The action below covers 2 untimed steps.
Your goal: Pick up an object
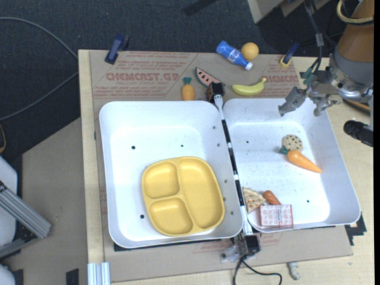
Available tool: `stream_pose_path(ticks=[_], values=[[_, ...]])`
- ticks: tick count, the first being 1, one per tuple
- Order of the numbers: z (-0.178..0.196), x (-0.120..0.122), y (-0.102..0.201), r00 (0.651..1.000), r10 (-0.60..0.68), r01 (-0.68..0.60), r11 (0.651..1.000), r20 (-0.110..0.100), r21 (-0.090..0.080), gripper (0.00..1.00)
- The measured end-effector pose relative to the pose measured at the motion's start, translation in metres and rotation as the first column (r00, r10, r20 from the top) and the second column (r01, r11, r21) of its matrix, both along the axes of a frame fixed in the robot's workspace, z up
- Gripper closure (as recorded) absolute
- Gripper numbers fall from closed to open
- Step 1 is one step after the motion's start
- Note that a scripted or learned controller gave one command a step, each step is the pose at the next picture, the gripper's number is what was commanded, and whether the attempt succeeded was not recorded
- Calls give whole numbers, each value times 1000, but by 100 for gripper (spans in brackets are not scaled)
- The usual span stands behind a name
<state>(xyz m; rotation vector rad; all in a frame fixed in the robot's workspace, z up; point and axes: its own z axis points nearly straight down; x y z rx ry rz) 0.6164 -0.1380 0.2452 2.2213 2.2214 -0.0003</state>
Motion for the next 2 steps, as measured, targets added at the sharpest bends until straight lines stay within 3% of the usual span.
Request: stream_pose_path(ticks=[1,2], values=[[-48,-17,-71,1000,0,0,1000,-2,0,0],[-156,-25,-45,1000,0,0,1000,-3,1,0]])
